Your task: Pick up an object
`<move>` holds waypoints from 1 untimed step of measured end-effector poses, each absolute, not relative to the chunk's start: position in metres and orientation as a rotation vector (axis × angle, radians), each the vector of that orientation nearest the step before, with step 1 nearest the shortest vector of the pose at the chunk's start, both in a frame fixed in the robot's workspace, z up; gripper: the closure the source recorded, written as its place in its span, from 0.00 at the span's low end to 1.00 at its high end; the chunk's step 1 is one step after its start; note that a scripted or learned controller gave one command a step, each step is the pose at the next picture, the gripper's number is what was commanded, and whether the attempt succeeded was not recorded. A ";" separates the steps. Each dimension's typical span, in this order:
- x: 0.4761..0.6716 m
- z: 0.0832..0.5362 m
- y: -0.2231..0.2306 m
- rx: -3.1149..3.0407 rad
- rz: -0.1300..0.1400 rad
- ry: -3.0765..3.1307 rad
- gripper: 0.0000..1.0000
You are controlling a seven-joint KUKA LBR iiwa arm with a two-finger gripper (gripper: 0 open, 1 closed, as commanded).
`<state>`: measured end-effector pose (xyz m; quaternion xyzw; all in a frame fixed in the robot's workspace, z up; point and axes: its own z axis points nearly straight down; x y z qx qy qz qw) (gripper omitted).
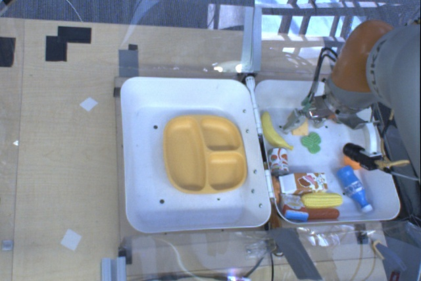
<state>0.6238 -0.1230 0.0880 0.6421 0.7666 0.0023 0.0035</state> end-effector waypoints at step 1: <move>0.659 0.087 -0.109 2.310 0.008 2.121 0.00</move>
